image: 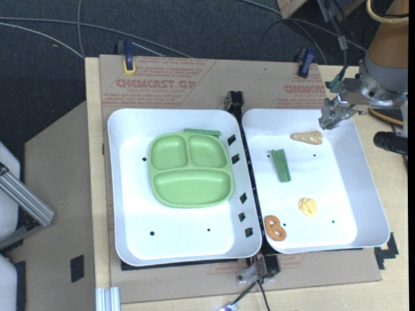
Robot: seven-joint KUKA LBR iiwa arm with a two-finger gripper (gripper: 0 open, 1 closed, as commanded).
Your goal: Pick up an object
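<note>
The gripper (331, 118) hovers just right of the tan piece (307, 137); its finger state I cannot tell. Descending here, it may miss or nudge the piece away.

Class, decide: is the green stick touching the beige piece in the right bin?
Apart. The camera view shows bare white bin floor between the green stick and the beige piece.

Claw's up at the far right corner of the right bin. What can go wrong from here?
1. The claw sits close to the right bin's far rim; descending there could clip the rim instead of reaching anything.
2. The nearest item, the tan piece, is small and flat-looking, so it may slip out or get pushed aside.
3. The pretzel lies against the near-left wall, likely leaving little room for fingers.
</note>
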